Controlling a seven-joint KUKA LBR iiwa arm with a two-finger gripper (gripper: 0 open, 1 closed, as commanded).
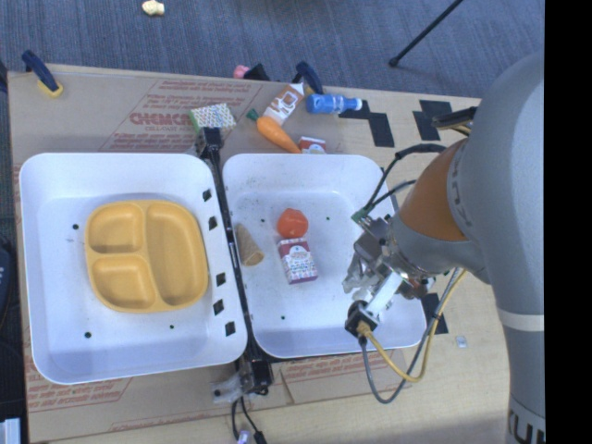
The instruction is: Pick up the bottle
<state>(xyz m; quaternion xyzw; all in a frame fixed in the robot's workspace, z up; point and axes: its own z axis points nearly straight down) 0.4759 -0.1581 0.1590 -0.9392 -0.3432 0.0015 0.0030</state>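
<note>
Two white bins side by side on a cardboard-covered worktop [111, 109]. The red-capped bottle [296, 251] lies flat near the middle of the right bin [324, 188], round red cap toward the top of the frame, red-and-white label facing up. It is on the bin floor, with nothing gripping it. The tool [365, 265] is over the right side of the same bin, right of the bottle, near it but apart from it. Cannot tell if the tool is open or closed, since the wrist hardware blocks it from this angle. The grey arm [499, 155] with its orange band comes in from the right edge. A small brown cone [249, 244] lies by the right bin's left wall, left of the bottle and not touching it. The left bin [51, 192] holds a yellow divided plate [146, 254], about centred. On the worktop above the bins: a green checked packet [213, 117], an orange carrot [277, 134], an orange-and-white bottle [283, 104], a blue bottle [330, 104] lying on its side, and a small red-and-white box [313, 143] just at the right bin's top rim. Blue clamps sit at the upper left [41, 71] and top centre [308, 75] edges of the worktop. A small yellow scrap [153, 7] is on the grey floor, upper left.
</note>
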